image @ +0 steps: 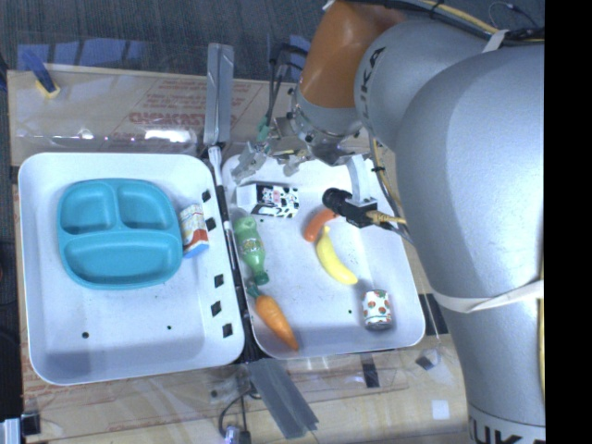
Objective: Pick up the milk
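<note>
Hovering: gripper [270,158], fingers spread, nothing pinched, just above black-and-white cow-print milk carton [276,199] in right white bin [400,289]. Approach step; next: descend, close.

Glossy white plastic bins [55,359]; smooth grey arm [462,155].

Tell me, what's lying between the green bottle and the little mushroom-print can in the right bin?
In the camera view, the banana lies between the green bottle and the can, with a small orange piece touching its upper end.
</note>
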Motion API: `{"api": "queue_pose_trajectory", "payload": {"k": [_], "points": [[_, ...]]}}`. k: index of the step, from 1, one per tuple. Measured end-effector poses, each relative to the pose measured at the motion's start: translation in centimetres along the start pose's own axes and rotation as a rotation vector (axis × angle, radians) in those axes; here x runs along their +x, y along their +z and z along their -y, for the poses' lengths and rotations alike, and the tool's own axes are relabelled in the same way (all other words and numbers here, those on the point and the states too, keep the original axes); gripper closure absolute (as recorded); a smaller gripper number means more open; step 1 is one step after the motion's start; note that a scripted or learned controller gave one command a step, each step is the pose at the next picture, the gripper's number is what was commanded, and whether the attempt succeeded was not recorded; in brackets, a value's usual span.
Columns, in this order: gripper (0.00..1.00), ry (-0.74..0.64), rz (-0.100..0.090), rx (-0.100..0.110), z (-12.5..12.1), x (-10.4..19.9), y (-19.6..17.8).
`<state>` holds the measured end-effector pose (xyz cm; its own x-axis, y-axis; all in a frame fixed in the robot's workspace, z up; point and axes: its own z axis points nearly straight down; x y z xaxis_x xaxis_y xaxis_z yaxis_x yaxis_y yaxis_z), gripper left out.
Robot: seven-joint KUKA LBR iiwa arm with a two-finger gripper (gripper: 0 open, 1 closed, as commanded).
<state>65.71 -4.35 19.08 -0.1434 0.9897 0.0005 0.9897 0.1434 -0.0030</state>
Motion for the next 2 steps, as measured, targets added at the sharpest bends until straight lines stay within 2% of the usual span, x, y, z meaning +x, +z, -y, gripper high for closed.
{"api": "queue_pose_trajectory", "payload": {"k": [1,2], "points": [[0.00,0.000,0.000,0.001,0.0,0.0,0.1],[0.00,-0.194,0.006,-0.020,2.3,-4.7,7.6]]}}
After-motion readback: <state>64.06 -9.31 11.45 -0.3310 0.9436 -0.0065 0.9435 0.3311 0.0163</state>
